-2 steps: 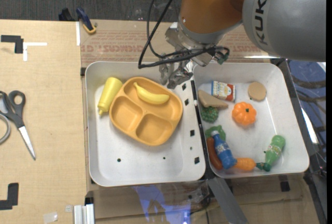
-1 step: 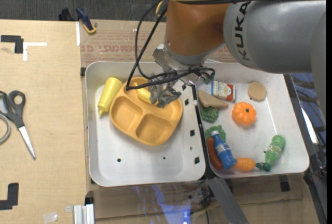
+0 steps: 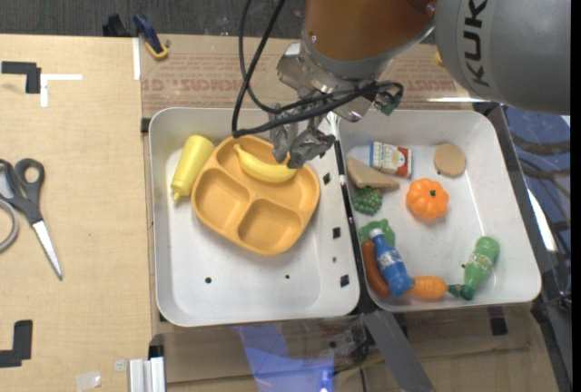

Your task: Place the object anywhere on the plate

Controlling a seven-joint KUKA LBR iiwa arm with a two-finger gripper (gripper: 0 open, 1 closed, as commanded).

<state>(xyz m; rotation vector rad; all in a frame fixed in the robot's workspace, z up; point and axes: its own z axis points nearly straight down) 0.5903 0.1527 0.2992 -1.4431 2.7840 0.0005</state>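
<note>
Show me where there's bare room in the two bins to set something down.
Left bin: bare floor in front of the orange plate, toward the near wall. Its back half is crowded: yellow bottle, plate, banana, claw. Right bin: a bare patch between the pumpkin, blue bottle and green bottle.

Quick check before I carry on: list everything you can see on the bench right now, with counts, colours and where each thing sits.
plate: 1, orange-yellow, divided, left bin
banana: 1, yellow, on the plate's back compartment, under the hand
bottle: 1, yellow, left bin, against the plate's left edge
left bin: 1, white
right bin: 1, white
pumpkin: 1, orange, right bin, middle
carton: 1, white and red, right bin, back
round biscuit: 1, tan, right bin, back right
blue bottle: 1, right bin, front
green bottle: 1, right bin, front right
carrot: 1, orange, right bin, front
scissors: 1, grey, bench left
hand: 1, grey, over the banana
</note>
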